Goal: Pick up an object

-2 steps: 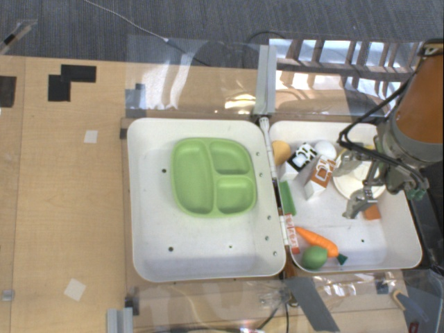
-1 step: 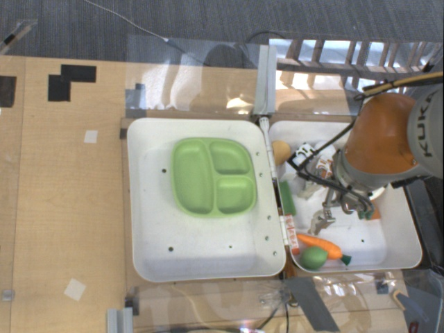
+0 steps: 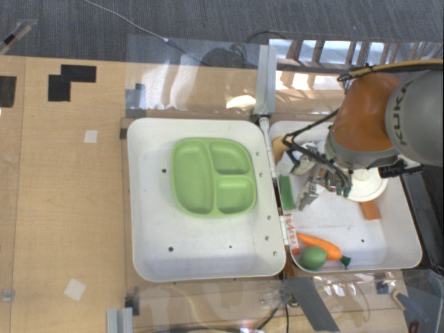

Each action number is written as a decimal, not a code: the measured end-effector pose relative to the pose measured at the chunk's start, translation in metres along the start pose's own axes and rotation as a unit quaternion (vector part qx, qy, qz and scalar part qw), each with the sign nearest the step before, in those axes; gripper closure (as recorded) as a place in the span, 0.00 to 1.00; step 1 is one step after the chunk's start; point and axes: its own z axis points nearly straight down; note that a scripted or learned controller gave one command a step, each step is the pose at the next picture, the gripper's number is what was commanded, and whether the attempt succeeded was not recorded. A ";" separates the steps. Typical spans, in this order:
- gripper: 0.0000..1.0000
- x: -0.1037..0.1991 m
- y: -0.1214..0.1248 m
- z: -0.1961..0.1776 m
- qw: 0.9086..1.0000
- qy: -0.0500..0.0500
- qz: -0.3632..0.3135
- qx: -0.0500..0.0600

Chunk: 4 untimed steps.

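My gripper (image 3: 320,190) hangs over the middle of the right bin (image 3: 397,255), below the grey arm with its orange band. Its metal fingers point down and to the left, and I see nothing between them. An orange carrot (image 3: 320,243) lies near the bin's front left corner, with a green round fruit (image 3: 313,257) touching it just in front. A white round plate (image 3: 368,184) sits right of the gripper, partly under the arm. A small orange piece (image 3: 371,211) lies beside the plate. A green stick-shaped item (image 3: 285,191) rests along the bin's left wall.
The left bin (image 3: 149,255) holds a green divided plate (image 3: 212,176) at its middle. A yellowish object (image 3: 280,146) peeks out at the right bin's back left corner, under black cables. A metal divider rail (image 3: 272,179) runs between the bins.
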 end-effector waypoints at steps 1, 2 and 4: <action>0.00 -0.051 -0.070 -0.013 1.000 0.014 0.016 0.001; 0.00 -0.056 -0.050 0.001 0.988 0.032 0.149 0.012; 0.00 -0.079 -0.106 -0.025 0.982 0.001 0.187 0.002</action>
